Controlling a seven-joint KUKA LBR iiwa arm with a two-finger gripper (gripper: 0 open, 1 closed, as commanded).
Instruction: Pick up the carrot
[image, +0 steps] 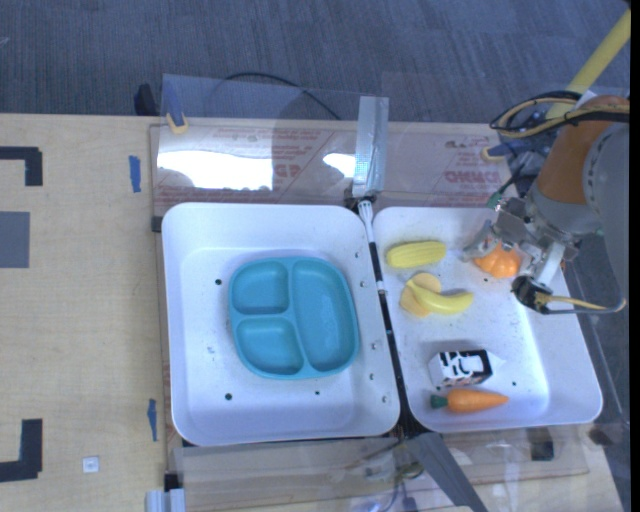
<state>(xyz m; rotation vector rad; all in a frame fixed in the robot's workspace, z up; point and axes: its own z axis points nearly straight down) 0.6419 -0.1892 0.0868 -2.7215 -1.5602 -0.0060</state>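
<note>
Crowding the carrot (474, 401): a black-and-white toy (461, 366).

You are looking at two white bins (190, 330) (560, 370), one blue plate (293, 317), one carrot (473, 401), one corn cob (415, 254), one banana (435, 298), one orange fruit (498, 263) and one black-and-white toy (461, 366).

The grey arm (600, 175) with its orange band (562, 165) reaches in from the right, wrist bent downward and leftward, the tool (510, 250) low at the right bin's upper right.
</note>
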